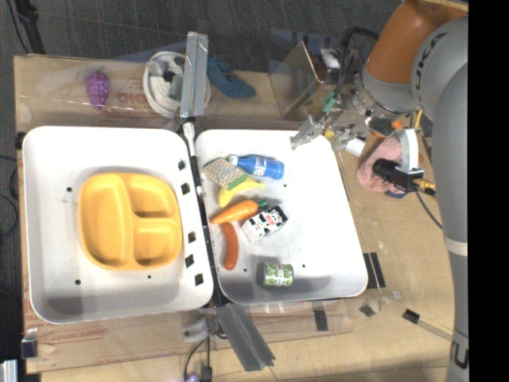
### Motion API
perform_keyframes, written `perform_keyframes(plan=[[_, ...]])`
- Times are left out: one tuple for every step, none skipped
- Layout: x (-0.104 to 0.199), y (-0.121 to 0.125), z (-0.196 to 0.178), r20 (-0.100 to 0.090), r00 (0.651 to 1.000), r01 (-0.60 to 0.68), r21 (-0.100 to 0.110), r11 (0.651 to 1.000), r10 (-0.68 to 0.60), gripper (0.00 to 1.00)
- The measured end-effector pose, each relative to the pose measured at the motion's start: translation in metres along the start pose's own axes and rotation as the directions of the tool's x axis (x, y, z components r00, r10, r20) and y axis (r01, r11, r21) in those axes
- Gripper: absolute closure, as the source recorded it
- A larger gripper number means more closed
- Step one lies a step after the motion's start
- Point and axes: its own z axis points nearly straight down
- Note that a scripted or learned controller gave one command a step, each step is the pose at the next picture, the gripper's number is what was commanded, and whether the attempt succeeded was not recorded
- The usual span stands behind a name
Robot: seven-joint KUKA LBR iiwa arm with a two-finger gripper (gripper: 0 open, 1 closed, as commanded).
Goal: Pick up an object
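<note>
a: what's the setting?
b: a tan tabletop [398, 237] on dark carpet, carrying two shallow white bins side by side. the left bin [48, 173] holds a yellow divided tray [131, 220]. the right bin [326, 213] holds the small things.

a: which things?
b: a blue bottle [261, 166] lies near the bin's far edge, its white cap pointing left. just beside it to the left is a checked packet [219, 171], with something yellow [245, 187] touching it below. an orange carrot [235, 211] lies slanted under those, and a reddish sausage [230, 246] runs downward from the carrot's left end. a black-and-white carton [264, 223] sits just right of the carrot. a green can [278, 274] lies on its side near the front edge, apart from the rest.

a: and the arm?
b: it reaches in from the right, orange band up top. the jaws [308, 134] hang over the far right corner of the right bin, above bare white floor, well apart from the pile. nothing sits between them; how far open they are, i cannot tell.

a: anything outside the bins?
b: a purple grape bunch [98, 88], a white roll [165, 82] and a blue cloth [227, 79] behind them, and a pink cloth [374, 169] to the right.
</note>
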Motion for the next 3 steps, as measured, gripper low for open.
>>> perform_keyframes(plan=[[0.006,0.005,0.135,0.0,0.998,-0.057,0.0,0.998,0.057,0.0],[0.056,0.023,0.154,0.002,0.94,0.342,-0.003,0.94,-0.342,0.0],[0.063,-0.103,0.156,0.0,0.977,0.215,-0.002,0.977,-0.215,0.0]])
